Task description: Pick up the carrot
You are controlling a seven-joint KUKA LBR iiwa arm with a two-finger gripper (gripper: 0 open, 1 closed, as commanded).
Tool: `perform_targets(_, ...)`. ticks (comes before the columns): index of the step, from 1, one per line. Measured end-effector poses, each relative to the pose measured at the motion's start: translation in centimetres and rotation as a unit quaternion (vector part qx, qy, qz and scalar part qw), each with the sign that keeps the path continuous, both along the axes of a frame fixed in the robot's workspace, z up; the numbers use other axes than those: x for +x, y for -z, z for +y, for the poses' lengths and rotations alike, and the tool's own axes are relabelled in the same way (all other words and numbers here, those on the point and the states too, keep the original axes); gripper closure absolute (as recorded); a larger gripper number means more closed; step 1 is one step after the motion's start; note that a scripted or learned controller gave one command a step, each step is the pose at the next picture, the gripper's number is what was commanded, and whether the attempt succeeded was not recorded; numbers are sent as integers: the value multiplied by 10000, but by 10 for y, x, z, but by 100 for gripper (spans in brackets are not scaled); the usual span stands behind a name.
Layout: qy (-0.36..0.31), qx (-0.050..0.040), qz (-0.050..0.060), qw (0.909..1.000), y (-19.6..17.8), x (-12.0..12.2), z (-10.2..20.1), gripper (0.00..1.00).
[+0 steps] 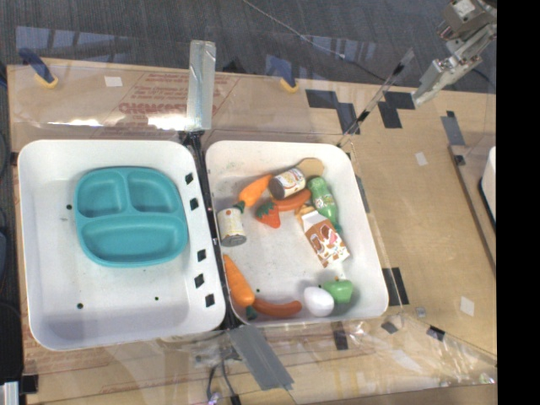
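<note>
Camera view: we look down at a slant on two white bins side by side on the surface (422, 226).
Carrot: we take the orange tapered piece (238, 283) along the left wall of the right bin (361, 218), near its front corner, to be the carrot; it lies flat, its thin end pointing away from us.
Second candidate: another orange piece (252, 191) with a green tip lies tilted near the small can (289, 180) further back, so we judge that either could be meant.
Neighbours: a reddish sausage shape (274, 308) lies just beside the front carrot's thick end, and a white egg (319, 301) and a green item (341, 291) sit further along the front wall; a tin (231, 225) stands just beyond its thin end.
Why this matters: with the carrot hugging the wall, we judge that fingers would need to close along the wall's line, not across it.
Left bin: it (42, 310) carries a teal divided plate (132, 215), well apart from the carrot.
Gripper: we see it (460, 36) at the upper right, well clear of both bins; we cannot tell whether it is open or closed, and nothing shows in it.
Progress: we judge the pick not yet begun.
</note>
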State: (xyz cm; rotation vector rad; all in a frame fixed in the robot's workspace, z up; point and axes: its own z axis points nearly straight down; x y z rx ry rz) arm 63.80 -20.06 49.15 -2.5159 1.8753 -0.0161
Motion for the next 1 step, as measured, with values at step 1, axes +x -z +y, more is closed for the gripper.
perform_targets(1,-1577,33,89,9874,104,19,6,100)
